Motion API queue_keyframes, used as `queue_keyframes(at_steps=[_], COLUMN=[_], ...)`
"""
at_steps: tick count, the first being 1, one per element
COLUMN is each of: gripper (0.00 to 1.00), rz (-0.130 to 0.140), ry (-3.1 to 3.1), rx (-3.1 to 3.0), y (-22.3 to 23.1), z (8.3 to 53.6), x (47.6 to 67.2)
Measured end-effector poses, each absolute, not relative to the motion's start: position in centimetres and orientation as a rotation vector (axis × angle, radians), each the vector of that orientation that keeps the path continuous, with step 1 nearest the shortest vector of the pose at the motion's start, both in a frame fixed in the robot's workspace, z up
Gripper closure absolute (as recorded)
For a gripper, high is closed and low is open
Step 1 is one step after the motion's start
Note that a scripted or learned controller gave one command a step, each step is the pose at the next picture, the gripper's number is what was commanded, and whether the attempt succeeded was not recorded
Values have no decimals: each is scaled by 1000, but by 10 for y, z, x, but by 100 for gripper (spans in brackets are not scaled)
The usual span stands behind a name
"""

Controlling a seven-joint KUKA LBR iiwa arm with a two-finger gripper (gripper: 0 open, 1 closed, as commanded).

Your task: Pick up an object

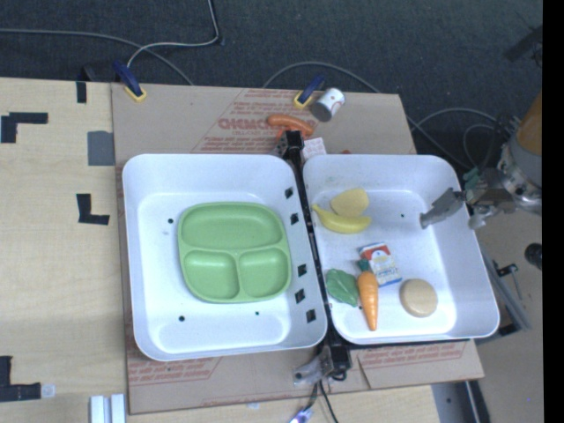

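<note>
The right bin [441, 167] holds several toy foods. A yellow banana [342, 224] lies at its left, with a pale yellow piece [351, 201] just behind it. A small red and white carton [380, 263] sits near the middle. An orange carrot [367, 300] lies at the front beside a green leaf [342, 286], and a beige round piece [419, 297] is to the carrot's right. My gripper [449, 210] hangs over the bin's right rim, apart from every item.
The left bin [134, 179] holds a green divided plate [235, 251]. Behind the bins, an orange item [291, 122], a small grey cylinder [328, 104] and two clamps [132, 83] rest on the cardboard. Cables run at the back and right.
</note>
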State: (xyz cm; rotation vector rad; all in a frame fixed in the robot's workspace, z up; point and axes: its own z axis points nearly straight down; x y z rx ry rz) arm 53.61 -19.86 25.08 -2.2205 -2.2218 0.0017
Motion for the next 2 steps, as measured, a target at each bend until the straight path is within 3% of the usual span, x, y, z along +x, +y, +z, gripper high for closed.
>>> queue_keyframes(at_steps=[1, 2], gripper=[0, 0], rz=[2, -5], ry=[-2222, -2227], rx=[-2217, -2226], y=[-148, -101], z=[168, 94], x=[524, 530])
